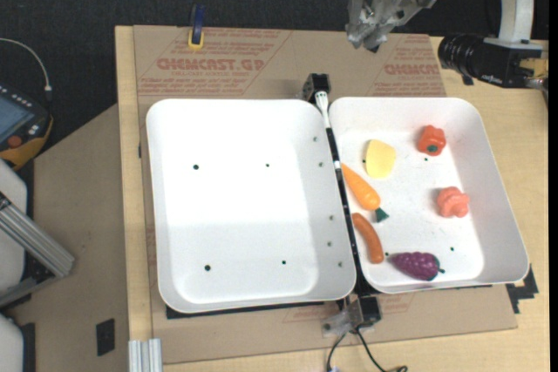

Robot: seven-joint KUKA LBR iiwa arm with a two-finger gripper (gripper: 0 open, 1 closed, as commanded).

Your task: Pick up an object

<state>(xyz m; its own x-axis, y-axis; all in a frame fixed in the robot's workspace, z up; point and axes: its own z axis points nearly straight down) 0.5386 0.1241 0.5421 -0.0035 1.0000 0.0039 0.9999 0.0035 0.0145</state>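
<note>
The gripper (373, 37) hangs above the far edge of the cardboard (261, 57), beyond the right bin (497, 187); whether it is open I cannot tell, and nothing shows in it. That bin holds a smooth yellow piece (379, 158), carrot (361, 187), sausage (368, 238), knobbly grapes (415, 265), red pepper (431, 138) and pink piece (452, 201). The left bin (235, 187) is glossy white.

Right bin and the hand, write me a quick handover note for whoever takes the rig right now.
Hand: raised above the bench behind the right bin, nothing seen between its fingers; open or shut is unclear.
In the right bin: yellow piece, carrot, sausage, purple grapes, red pepper, pink piece.
Done: nothing picked.
Left: descend, grasp one, lift.
</note>
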